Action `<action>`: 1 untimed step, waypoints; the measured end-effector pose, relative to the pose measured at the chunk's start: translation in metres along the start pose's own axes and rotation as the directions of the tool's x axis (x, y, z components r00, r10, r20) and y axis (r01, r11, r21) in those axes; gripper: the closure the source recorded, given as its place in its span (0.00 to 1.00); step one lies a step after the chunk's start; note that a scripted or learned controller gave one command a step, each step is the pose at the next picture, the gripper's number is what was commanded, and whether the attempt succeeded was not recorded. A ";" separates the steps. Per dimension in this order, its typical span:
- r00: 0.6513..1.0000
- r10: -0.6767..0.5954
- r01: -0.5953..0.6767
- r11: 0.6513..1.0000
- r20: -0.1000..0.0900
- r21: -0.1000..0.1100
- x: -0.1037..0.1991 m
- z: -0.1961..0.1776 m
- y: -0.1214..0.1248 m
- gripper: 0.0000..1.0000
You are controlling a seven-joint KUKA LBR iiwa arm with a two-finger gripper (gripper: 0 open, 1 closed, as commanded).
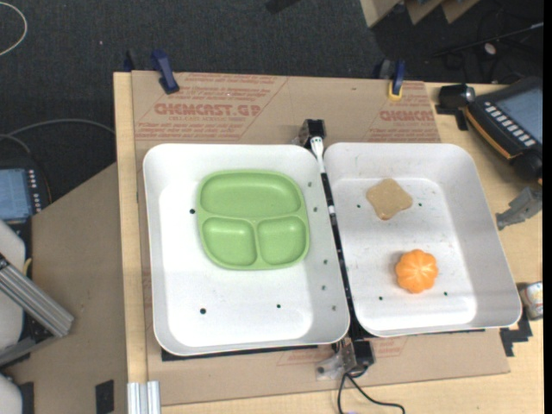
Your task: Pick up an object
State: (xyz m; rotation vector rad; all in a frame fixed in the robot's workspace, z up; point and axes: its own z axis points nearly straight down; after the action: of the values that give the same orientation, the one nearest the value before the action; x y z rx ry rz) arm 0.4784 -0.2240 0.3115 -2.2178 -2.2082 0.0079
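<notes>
Two shallow white bins sat side by side on a brown cardboard sheet (pixel 259 102) printed with red lettering, their inner rims touching along the middle. The left bin (pixel 164 257) held a pale green divided plate (pixel 253 218) lying flat in its upper half, with one long compartment toward the far side and two smaller ones toward the near side; the near half of that bin's floor was bare white with a few small dark holes. The right bin (pixel 466 257) held two loose things, well apart from each other: a flat tan piece (pixel 388 198) with rounded corners, cracker-like, in the far half, and a small orange fruit (pixel 417 271) with ribbed, tangerine-like segments in the near half, a little to the right of the tan piece. Neither touched a wall. A black clip (pixel 313 132) sat at the far end of the seam between the bins, and a dark cable (pixel 354 386) trailed off the sheet's near edge below that seam. A blue clamp (pixel 164 72) gripped the sheet's far-left edge and a yellow-and-blue clamp (pixel 397 80) its far-right edge. Beyond the right bin's far corner lay a dark pendant-like device (pixel 509 119) with an orange rim and rows of buttons. Just beside the right bin's outer rim a small grey part (pixel 516 207) poked in from the edge — what it belonged to could not be told.
</notes>
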 end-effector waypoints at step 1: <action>1.000 -0.007 0.007 0.999 0.014 -0.033 0.006 -0.161 0.000 0.00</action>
State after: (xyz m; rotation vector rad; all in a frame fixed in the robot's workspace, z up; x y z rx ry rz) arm 0.4801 -0.2189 0.4728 -2.2335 -2.2391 -0.0132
